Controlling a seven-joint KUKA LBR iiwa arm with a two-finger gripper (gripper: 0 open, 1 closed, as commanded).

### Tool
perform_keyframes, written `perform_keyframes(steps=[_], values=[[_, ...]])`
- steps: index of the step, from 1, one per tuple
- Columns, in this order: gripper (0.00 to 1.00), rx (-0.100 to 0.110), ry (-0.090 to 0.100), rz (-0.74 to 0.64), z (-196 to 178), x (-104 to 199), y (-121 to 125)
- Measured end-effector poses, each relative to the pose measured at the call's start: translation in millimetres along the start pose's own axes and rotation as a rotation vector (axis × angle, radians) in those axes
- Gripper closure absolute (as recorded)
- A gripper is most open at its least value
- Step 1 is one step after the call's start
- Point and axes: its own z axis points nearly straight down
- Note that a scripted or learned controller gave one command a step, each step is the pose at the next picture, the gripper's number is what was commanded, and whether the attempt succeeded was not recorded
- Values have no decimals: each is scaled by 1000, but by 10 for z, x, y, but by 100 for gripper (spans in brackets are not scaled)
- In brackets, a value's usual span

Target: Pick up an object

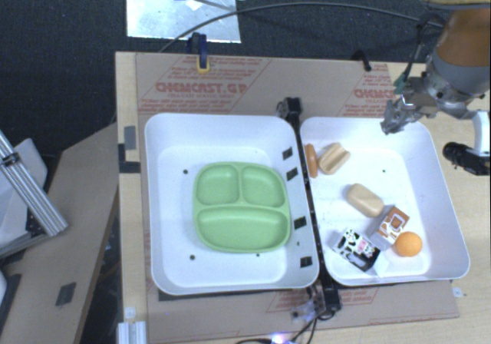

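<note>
A cardboard-covered bench (230,89) carries two shallow white bins side by side. The left bin (165,181) holds a green divided tray (242,206). The right bin (437,204) is the landmark: the gripper (393,121) hangs over its far rim near the far right corner, and whether it is released or clenched cannot be told; nothing shows in its grasp. Inside that bin, a bread roll (334,158) and a small sausage (311,160) lie near the divider, a tan block (364,200) sits mid-bin, and a small carton (391,223), an orange ball (408,244) and a black-and-white box (355,248) cluster at the near side. Bare floor lies under the gripper.
</note>
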Motion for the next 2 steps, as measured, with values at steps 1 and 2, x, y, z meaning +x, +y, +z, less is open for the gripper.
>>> perform_keyframes(steps=[1,2], values=[[100,-1,1,-1,85,492,7],[100,0,1,-2,118,1123,-93]])
